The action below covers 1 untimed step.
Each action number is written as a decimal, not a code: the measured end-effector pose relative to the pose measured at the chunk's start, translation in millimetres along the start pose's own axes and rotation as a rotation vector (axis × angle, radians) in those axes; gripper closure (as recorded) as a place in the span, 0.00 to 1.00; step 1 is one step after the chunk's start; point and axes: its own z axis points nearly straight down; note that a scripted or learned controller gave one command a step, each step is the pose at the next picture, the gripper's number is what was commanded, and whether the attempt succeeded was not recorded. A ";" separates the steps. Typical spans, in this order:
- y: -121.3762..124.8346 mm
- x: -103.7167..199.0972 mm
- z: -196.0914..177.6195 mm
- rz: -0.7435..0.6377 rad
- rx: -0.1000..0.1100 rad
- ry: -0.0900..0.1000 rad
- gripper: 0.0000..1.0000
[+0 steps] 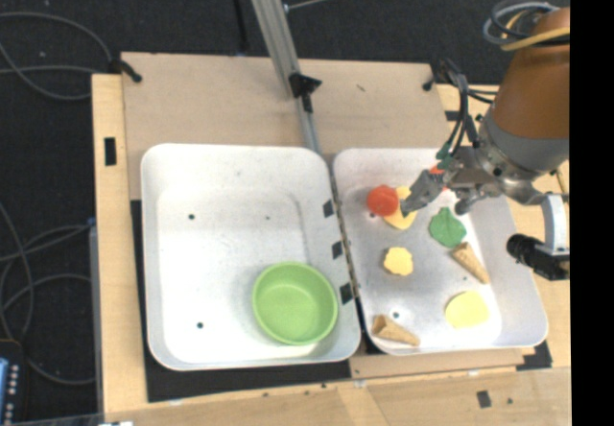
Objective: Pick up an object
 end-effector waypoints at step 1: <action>0.1 0.1 0.0 0.001 -0.001 0.000 0.00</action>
